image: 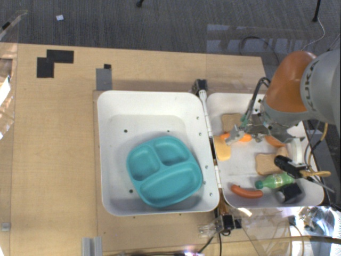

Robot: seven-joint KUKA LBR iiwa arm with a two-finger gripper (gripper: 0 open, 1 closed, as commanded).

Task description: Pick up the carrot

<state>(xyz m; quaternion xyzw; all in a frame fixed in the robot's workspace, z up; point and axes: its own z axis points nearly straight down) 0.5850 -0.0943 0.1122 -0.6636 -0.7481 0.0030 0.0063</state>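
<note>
Wooden bench [53, 159] beneath everything. Grey arm [311, 84] with its orange band, up and to the right of the carrot [233, 138] in the camera view, reaching down toward it.

Left bin [114, 121], white and shallow, well to the left of the carrot, with a teal divided tray [165, 169] lying flat on its floor: two small compartments on the tray's far side, one long compartment on the near side, nothing visible inside any of them.

Right bin [240, 169], white too, around the carrot and a scatter of other things. Below and to the right of the carrot, a tan bread-like slice [265, 163]; just above the carrot, another tan slice [230, 121]. Further below and right, a green bottle [274, 182] on its side and a black object [290, 194], kind unclear. Straight below the carrot, well apart from it, a red sausage [246, 191]. Just below and left, touching or nearly touching, a pale yellow piece [224, 151].

Gripper [246, 133] directly over the carrot's right end, partly covering it. Clamped or spread: impossible to tell from this angle.

Carrot itself: small, bright orange, stubby, lying roughly crosswise on the floor of the right bin near that bin's left wall, left end in plain sight.
</note>
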